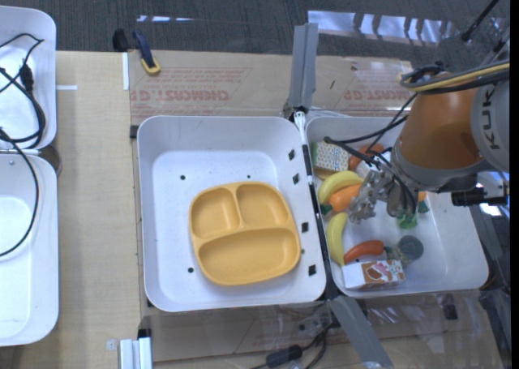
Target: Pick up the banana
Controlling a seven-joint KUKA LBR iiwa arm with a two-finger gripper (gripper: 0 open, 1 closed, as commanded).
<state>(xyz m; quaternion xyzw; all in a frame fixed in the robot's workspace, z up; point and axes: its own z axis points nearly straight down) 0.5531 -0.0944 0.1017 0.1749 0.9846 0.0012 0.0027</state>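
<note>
Metal fingers (369, 201) hang — seemingly empty — just beside banana (336, 185).

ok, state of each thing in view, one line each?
gripper: low in the right bin, over the fruit; no item seen between its fingers
banana: lying in the right bin at its left wall, not lifted
yellow divided plate: flat in the left bin, nothing on it
small box: lying flat at the right bin's front wall
grey disc: flat on the bin floor
</note>
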